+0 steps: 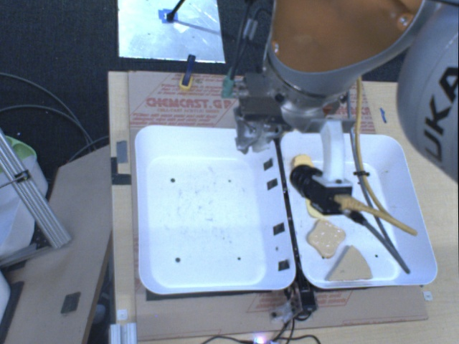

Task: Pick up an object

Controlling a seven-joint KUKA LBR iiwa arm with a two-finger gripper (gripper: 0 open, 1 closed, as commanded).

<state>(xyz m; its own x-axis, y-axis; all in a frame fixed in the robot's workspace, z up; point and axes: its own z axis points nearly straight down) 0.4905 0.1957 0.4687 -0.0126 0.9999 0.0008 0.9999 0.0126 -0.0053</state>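
My arm reached in over the right bin; gripper hung at the bins' divider, its opening impossible to tell. Tan pieces lay partly hidden.

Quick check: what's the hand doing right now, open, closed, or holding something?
Hand: cannot be told; it sits over the divider between the bins.

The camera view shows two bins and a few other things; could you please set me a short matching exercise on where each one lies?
Things:
1. tan cookie-shaped piece
2. left bin
3. shiny metal sheet
4. yellow-and-black clip

Places:
A. on the cardboard just beyond the bins
B. in the right bin
C. on the dark floor beyond the bench
D. left of the central divider

Pairs: 1-B, 2-D, 3-C, 4-A
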